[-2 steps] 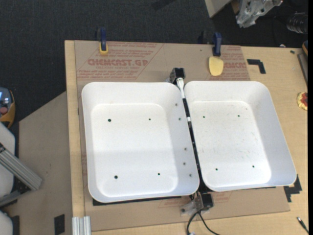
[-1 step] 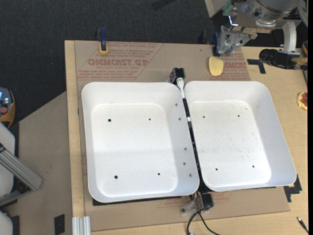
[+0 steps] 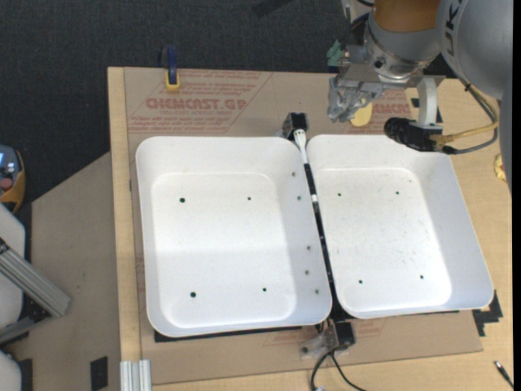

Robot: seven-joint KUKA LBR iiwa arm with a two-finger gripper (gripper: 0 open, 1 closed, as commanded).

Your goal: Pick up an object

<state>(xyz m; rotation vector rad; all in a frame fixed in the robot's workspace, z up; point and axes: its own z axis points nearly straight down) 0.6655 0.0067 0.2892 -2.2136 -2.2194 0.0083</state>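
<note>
Behind the left bin (image 3: 146, 157), board print (image 3: 195, 103) reads "CHEMCAST G.P" — red.

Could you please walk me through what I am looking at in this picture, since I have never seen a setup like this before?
You are looking down at a slant from one fixed camera above a bench. The grey machine with the orange band at top right is a robot arm. At its end is a two-finger gripper, its tool for grasping, raised above the far edge of the right bin. Something small and pale yellow sits at the gripper's tip; I cannot tell whether it is held. The left bin lies beside the right one on a brown board, with a blue and yellow clamp at its far edge.
</note>
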